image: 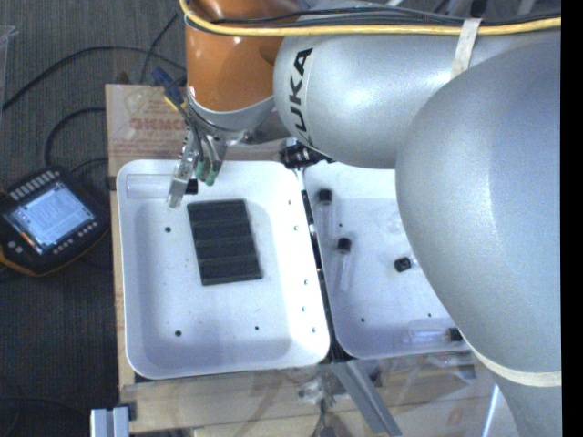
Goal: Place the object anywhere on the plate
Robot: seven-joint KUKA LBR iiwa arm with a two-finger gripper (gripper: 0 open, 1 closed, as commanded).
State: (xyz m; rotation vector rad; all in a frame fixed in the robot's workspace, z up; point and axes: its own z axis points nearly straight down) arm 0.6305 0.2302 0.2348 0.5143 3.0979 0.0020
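The claw [185, 182] hung just above the dark ribbed rectangular plate's [224, 241] upper left corner; finger state could not be determined. Left bin [155, 335] held the plate.

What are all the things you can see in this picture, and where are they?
Dark ridged plate: one, black, flat in the middle of the left bin.
Left bin: one, white, shallow, on the bench.
Right bin: one, white, beside the left bin, partly under the arm.
Small dark bits: a few, black, scattered in the right bin; too small to tell what they are.
Handheld control pad: one, dark with a pale screen and orange edge, on the floor left of the bench.
Cables: several, black, across the floor.
Board with red print: one, brownish, behind the left bin.
Robot arm: one, grey with an orange band.
Gripper: one, over the left bin's back corner, just above the plate's far end.
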